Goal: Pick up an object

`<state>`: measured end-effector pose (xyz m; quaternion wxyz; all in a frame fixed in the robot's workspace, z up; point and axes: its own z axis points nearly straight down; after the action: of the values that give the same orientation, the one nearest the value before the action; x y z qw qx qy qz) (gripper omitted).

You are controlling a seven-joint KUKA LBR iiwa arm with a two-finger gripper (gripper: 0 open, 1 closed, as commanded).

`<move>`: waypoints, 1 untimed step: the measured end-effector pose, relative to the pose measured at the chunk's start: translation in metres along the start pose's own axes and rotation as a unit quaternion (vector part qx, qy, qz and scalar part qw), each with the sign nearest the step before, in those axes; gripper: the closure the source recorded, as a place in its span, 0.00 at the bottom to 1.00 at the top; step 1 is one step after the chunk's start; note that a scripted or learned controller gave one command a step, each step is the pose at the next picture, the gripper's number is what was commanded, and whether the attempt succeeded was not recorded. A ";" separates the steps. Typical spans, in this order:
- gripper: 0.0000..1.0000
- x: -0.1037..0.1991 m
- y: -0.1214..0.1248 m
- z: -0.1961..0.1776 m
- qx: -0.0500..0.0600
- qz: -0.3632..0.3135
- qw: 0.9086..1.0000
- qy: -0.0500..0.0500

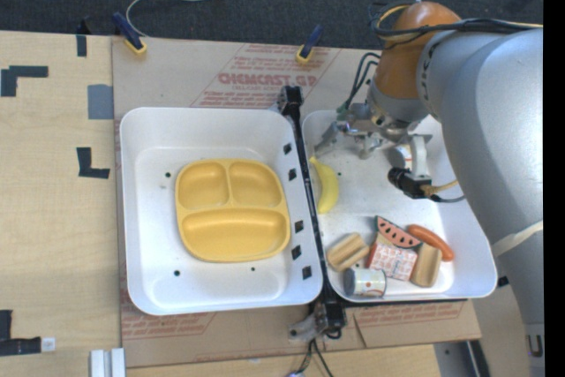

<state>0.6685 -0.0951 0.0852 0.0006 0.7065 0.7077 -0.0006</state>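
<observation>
In the right bin, a yellow banana-like piece lies against the left wall. Near the front of that bin sit a bread roll, a watermelon slice, a red sausage, a red-and-white box, a tan cylinder and a small can. My gripper hangs low over the back left part of that bin, just behind the yellow piece and apart from it. I see nothing held in it.
The left bin holds a yellow divided plate. A black divider with clips runs between the bins. The grey arm covers the right bin's right side. A black cable loops below the wrist.
</observation>
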 end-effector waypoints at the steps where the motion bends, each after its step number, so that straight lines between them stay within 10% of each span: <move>1: 1.00 0.000 0.001 -0.010 -0.001 -0.001 1.000 0.000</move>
<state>0.6690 -0.0947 0.0956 0.0016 0.7060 0.7082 -0.0003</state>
